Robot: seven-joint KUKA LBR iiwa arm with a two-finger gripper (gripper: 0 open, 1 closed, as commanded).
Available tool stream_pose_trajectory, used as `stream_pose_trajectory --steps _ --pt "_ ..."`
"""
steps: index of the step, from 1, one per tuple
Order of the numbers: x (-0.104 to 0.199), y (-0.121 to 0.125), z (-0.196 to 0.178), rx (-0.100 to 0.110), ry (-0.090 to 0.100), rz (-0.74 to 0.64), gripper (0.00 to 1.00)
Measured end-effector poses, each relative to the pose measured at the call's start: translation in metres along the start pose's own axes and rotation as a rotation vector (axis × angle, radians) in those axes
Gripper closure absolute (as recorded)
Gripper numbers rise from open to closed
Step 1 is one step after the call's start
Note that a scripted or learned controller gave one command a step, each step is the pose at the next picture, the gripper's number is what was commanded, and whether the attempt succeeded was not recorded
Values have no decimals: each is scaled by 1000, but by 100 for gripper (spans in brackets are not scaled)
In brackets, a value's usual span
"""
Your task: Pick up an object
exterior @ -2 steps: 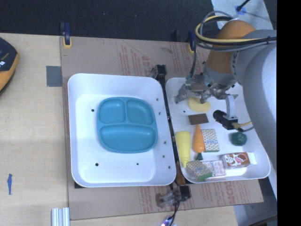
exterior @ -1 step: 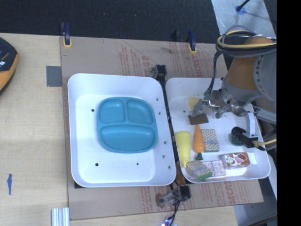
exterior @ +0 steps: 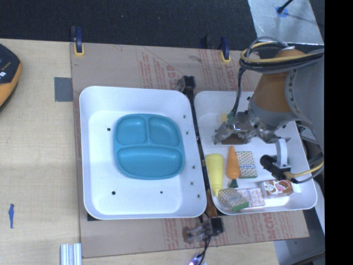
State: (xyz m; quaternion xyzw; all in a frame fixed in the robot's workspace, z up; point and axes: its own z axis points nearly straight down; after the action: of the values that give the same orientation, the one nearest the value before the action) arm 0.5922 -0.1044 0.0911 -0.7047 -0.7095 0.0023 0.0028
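The right bin (exterior: pixel 205 105) holds several small items: a yellow bottle-shaped toy (exterior: pixel 214 170), an orange carrot (exterior: pixel 233 162), a tan cracker-like square (exterior: pixel 246 164), a green-topped block (exterior: pixel 233 199), a small pink-and-white packet (exterior: pixel 255 197) and a red-and-white packet (exterior: pixel 277 188). My gripper (exterior: pixel 234 132) reaches down into the upper middle of this bin, just above the carrot's tip. The wrist and arm (exterior: pixel 278 90) cover the bin's upper right. I see nothing between the fingers.
The left bin (exterior: pixel 96 106) holds a blue divided plate (exterior: pixel 148 146). Black clamps sit between the bins at top (exterior: pixel 187 83) and bottom (exterior: pixel 205 228). Cables (exterior: pixel 300 173) loop off the arm at the right. A yellow-and-black object (exterior: pixel 6 73) lies at the far left.
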Motion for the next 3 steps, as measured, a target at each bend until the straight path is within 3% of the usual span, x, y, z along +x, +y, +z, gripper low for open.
stream_pose_trajectory --steps 1,2,3 --pt "1 58 -2 -9 -1 1 0" --pt "3 15 0 1 -1 4 0" --pt "8 -53 1 3 1 4 0"
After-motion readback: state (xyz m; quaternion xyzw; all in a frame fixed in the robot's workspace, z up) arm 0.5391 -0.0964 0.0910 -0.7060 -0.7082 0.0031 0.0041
